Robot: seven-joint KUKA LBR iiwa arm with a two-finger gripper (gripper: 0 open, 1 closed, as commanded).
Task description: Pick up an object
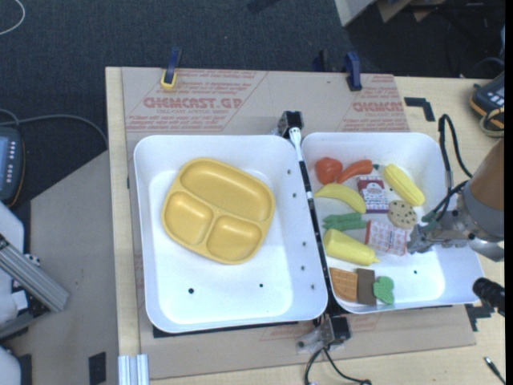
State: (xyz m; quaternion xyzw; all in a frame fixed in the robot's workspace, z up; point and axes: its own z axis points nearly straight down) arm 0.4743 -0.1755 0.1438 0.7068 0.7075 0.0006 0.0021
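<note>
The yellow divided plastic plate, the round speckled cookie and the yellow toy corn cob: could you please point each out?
Yellow divided plastic plate (218,209), camera view, centre ridge.
Round speckled cookie (400,213), camera view, middle.
Yellow toy corn cob (404,184), camera view, mid-length.

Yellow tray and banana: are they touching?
Apart. The camera view shows the yellow tray in the left bin and the banana in the right bin.

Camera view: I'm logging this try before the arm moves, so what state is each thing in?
Yellow plate: upright, nothing in its compartments, in the left bin.
Banana: lying flat in the right bin.
Corn: lying flat, free.
Cookie: flat, beside the claw.
Claw: low in the right bin, nothing seen held.
</note>
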